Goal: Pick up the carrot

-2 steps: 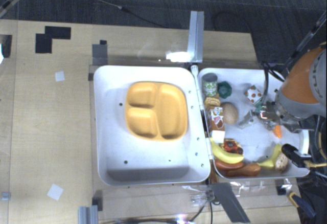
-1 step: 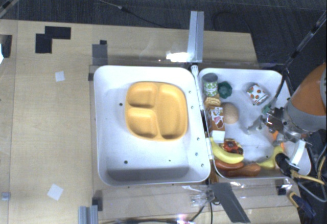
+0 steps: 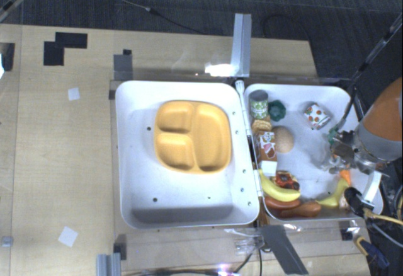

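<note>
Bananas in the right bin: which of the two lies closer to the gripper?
The smaller banana at the bin's right end, just below the gripper. The larger banana lies against the left wall, beside the sausage.

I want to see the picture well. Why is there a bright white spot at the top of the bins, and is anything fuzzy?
In the camera view, light glares off the metal post behind the left bin; the yellow tray looks sharp, while the gripper area is small and rather blurry.

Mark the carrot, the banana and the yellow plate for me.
carrot [image 3: 344, 176]: camera view, the orange tip beside the gripper.
banana [image 3: 279, 189]: camera view, middle of its curved body.
yellow plate [image 3: 192, 136]: camera view, the ridge between its compartments.
</note>
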`<state>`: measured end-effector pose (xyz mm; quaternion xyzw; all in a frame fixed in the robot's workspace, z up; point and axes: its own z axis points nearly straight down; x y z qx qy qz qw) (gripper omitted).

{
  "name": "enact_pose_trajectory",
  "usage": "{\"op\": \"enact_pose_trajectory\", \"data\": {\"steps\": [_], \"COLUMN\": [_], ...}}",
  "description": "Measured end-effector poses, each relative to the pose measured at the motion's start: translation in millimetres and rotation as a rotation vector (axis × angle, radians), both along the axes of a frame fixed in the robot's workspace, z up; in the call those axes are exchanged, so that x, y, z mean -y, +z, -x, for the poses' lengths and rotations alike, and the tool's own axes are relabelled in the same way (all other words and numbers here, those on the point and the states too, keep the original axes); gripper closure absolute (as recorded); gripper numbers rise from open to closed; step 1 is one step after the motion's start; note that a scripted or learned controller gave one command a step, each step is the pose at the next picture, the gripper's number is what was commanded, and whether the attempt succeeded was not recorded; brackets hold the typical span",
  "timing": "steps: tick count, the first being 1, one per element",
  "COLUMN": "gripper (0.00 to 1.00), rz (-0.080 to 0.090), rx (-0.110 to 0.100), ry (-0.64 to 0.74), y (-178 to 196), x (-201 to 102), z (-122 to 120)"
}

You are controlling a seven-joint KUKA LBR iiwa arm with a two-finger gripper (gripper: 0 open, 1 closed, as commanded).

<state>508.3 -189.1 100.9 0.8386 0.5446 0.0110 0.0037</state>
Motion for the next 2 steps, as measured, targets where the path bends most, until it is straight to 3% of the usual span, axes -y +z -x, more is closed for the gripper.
{"op": "enact_pose_trajectory", "data": {"steps": [1, 2], "gripper": [1.0, 1.0], "rz": [0.006, 0.011], "rx": [-0.021, -0.014], "ry": [0.067, 0.335], "y": [5, -10], "x": [-29, -2], "z": [21, 19]}}
